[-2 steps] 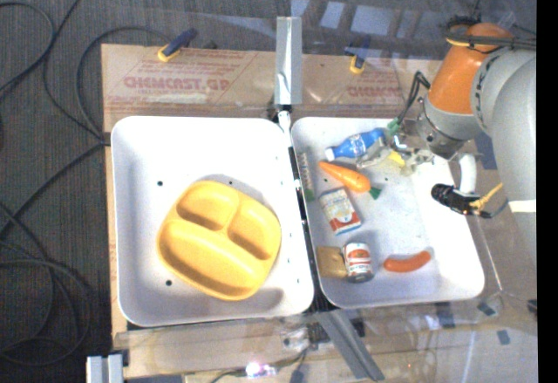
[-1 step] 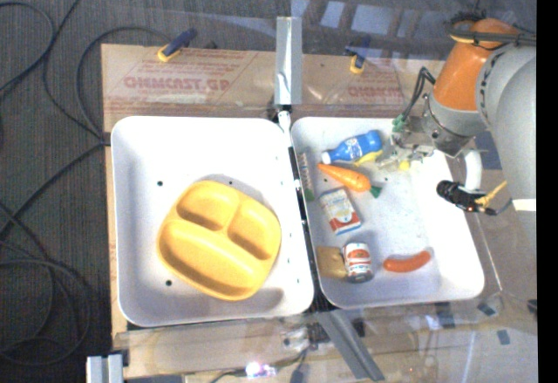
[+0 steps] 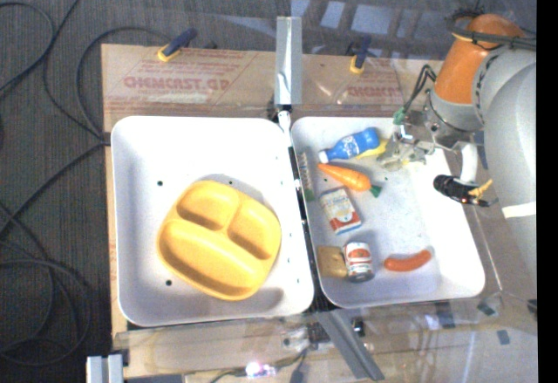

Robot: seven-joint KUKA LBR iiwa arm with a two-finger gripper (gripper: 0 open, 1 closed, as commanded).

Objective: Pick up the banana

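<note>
— One gripper (image 3: 403, 150) hangs low over the upper corner of the right bin (image 3: 453, 285). Whether it is spread or closed I cannot tell, and I see nothing held in it.
— And the banana?
— Just to its left. A smooth yellow curved strip lies against the blue bottle (image 3: 349, 146), and I take that for the banana (image 3: 375, 148).
— So which step?
— Approach, I judge, with the grasp not yet made. The next move calls for closing across that curve without catching the glossy, rounded bottle.
— Further out?
— A tapered carrot (image 3: 344, 174), a small printed carton (image 3: 340, 208), a metal can (image 3: 358, 259) and a red sausage (image 3: 407, 261). The left bin (image 3: 131, 198) holds a glossy yellow divided plate (image 3: 220, 239).
</note>
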